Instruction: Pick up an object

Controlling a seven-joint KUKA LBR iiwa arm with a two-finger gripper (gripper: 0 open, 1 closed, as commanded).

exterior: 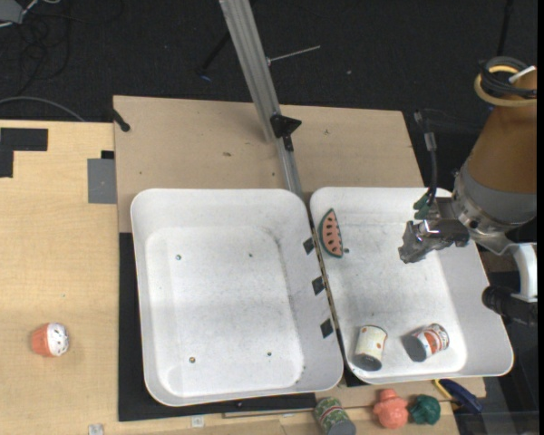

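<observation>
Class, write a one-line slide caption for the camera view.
Arm's tool hovers over the right bin, which holds a watermelon slice, a cup and a can.

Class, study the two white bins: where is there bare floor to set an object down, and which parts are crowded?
The left bin offers bare floor from wall to wall. In the right bin, the middle is free, bordered by the watermelon slice at the divider, the gripper above, and the white cup and red-and-white can crowding the near edge.
</observation>
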